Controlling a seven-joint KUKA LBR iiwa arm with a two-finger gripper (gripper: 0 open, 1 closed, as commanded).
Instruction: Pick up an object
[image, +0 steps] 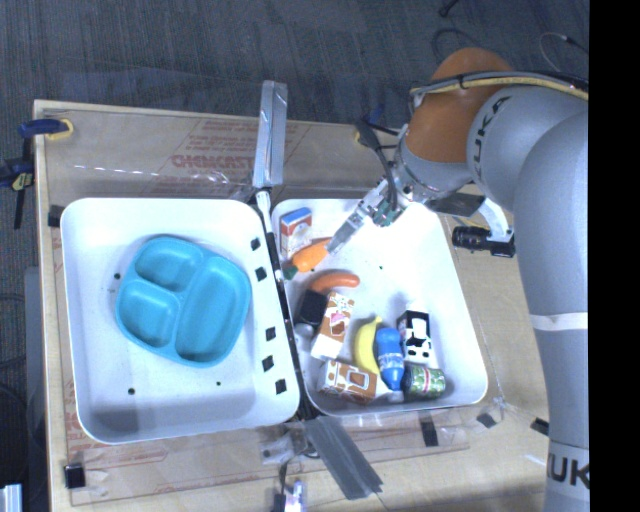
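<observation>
Reaching into the right bin (455, 300), the gripper (338, 240) points down toward the carrot (310, 256). I cannot tell how its jaws stand. The carrot lies just beside it at about eight o'clock, its long side running from two to eight.

Two white bins (90, 300), one blue tray (185, 298), one banana (364, 346), two cartons (334, 328).

Bench and bins, seen from above

We see two white bins side by side on a cardboard-covered bench (150, 150): the left bin (90, 380) holds a blue divided tray (185, 298), a grey divider bar (268, 135) runs from between them toward the far edge, and a blue clamp (40, 128) grips the far left corner.
</observation>
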